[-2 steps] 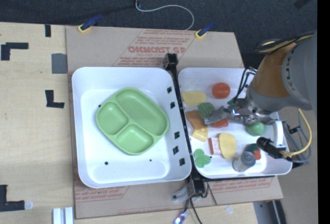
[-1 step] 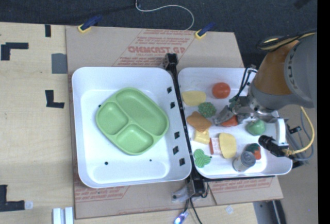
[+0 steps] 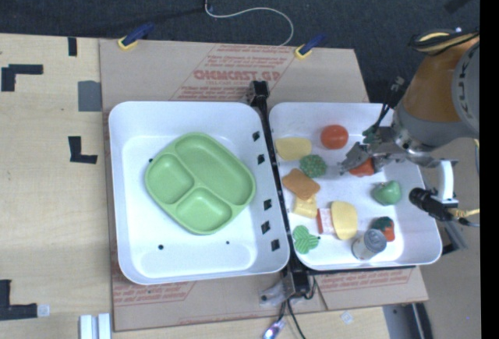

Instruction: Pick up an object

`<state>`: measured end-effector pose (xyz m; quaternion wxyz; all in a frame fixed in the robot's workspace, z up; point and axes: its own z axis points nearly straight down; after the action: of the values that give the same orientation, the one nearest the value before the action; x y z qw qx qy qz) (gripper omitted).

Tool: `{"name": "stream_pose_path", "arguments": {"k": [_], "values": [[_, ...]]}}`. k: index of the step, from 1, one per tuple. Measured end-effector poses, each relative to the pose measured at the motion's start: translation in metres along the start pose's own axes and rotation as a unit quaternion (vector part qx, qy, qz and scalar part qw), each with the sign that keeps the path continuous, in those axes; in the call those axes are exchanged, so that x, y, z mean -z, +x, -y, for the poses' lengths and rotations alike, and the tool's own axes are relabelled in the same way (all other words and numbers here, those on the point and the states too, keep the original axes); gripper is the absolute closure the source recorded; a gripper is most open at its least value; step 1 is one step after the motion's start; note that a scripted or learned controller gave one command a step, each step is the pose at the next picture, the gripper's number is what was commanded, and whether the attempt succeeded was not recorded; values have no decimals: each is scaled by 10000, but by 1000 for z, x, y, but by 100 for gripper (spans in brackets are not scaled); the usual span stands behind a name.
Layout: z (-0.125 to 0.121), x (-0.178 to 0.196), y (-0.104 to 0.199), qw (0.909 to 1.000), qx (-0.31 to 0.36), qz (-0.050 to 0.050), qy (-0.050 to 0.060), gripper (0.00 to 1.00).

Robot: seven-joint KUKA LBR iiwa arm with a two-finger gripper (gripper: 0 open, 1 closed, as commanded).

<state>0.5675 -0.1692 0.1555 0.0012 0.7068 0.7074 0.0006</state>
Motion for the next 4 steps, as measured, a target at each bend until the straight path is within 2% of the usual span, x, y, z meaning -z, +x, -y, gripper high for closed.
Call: {"name": "stream_pose_path", "arguments": {"k": [1, 2, 4], "values": [[-2, 59, -8, 10000, -2, 2, 3, 100], [-2, 68, -7, 10000, 0, -7, 22, 100], [-16, 80, 106, 10000, 34, -15, 27, 100]]}}
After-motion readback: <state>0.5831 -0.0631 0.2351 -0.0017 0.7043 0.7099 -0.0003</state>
